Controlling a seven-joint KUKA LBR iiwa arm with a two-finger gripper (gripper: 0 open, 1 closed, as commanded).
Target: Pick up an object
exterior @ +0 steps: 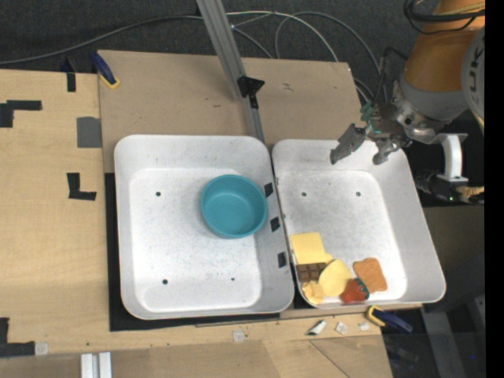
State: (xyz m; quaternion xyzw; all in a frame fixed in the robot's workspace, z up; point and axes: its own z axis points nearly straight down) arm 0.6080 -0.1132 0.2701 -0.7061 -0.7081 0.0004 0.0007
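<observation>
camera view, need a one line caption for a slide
Open gripper above the right bin's far edge; small food items piled near; teal bowl in left bin.

Two white bins sit side by side on the table: the left bin (142,211) and the right bin (394,203). The left bin holds one thing, a teal bowl (233,205). The right bin holds a cluster of small food pieces at its near edge: one pale yellow block (309,247), one brown chocolate-like piece (309,272), one yellow rounded piece (331,276), one orange-brown piece (370,274) and one red piece (354,291). That makes five pieces, though they touch and overlap, so the count is approximate.
</observation>
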